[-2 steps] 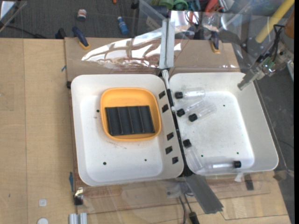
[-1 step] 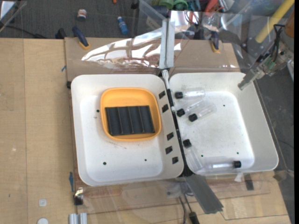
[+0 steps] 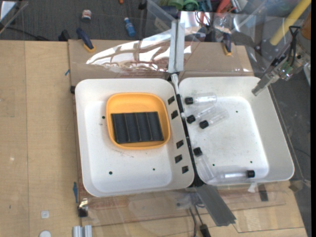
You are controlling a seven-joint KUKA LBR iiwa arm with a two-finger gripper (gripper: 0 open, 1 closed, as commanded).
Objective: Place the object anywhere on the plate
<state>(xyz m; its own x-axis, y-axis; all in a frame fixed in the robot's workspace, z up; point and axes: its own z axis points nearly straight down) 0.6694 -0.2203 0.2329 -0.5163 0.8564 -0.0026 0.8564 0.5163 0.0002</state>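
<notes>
Camera view: dark ribbed object (image 3: 137,127) lies on orange plate (image 3: 138,102), left bin (image 3: 94,167), frame centre-left. Hand (image 3: 261,86) at upper right over right bin (image 3: 276,152) rim; grip state undeterminable. Clear vials (image 3: 212,116) in right bin.

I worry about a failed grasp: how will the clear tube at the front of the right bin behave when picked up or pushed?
The tube is round and lies on its side, so a push probably rolls it. Its clear, smooth wall may slip between fingers. It looks thin and likely light. It lies near the bin wall, which could hinder the hand.
</notes>
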